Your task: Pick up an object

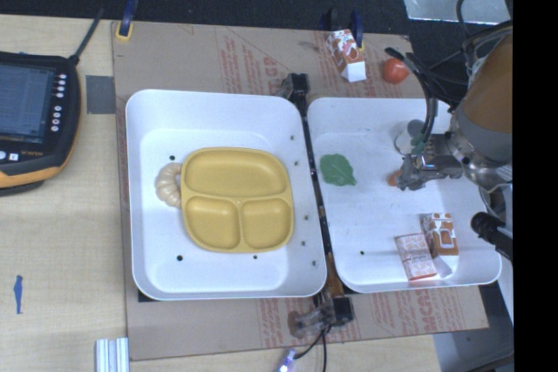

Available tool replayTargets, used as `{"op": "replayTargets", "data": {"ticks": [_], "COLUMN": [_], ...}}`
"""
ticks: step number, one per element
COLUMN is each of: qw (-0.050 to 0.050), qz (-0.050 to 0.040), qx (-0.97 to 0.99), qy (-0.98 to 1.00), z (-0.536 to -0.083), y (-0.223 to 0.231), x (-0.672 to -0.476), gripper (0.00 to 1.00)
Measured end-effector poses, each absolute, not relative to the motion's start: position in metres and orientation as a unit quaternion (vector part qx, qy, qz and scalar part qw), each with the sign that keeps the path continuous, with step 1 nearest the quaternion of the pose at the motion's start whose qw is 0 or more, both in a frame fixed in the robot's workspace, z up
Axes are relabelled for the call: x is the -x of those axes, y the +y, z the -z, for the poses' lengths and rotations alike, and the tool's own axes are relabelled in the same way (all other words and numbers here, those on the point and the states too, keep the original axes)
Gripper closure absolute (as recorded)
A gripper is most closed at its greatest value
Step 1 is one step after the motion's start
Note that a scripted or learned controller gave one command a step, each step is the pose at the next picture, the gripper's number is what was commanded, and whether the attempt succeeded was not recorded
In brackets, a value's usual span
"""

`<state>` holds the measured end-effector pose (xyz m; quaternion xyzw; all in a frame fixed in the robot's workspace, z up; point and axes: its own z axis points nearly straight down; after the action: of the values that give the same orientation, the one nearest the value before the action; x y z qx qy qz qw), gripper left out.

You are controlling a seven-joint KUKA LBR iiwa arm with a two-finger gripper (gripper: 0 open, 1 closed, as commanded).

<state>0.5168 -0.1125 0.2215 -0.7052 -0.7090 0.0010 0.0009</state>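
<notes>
Desk [70, 257]: two white bins were carried side by side on cardboard; a pendant lay at the far left.
Left bin [157, 257]: a yellow compartment tray [236, 198] was seen in its middle, with a pale ridged item [167, 184] tucked against the tray's left edge; a grasp there could be blocked by the tray rim.
Right bin [375, 266]: a green leaf-like piece [336, 170] lay near the left wall; two small cartons [426, 246] lay close together by the front right corner, so both could be nudged at once.
Pincer [410, 176]: it was seen low over the right bin; whether it was open or closed could not be told; a small orange-red thing [395, 181] was seen at its tip, and a true grip could not be confirmed, so a slip was judged likely.
</notes>
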Motion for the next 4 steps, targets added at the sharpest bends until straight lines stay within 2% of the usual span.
{"op": "replayTargets", "data": {"ticks": [1, 2, 3, 4], "qw": [0.000, 0.001, 0.001, 0.002], "qz": [-0.0008, -0.0016, -0.0013, -0.0016], "qx": [0.705, 0.706, 0.706, 0.705], "qy": [-0.709, -0.708, -0.708, -0.709], "z": [-0.242, -0.186, -0.203, -0.198], "y": [-0.159, -0.184, -0.161, -0.128], "x": [-0.593, -0.583, -0.531, -0.539], "gripper": [1.00, 1.00, 1.00, 1.00]}}
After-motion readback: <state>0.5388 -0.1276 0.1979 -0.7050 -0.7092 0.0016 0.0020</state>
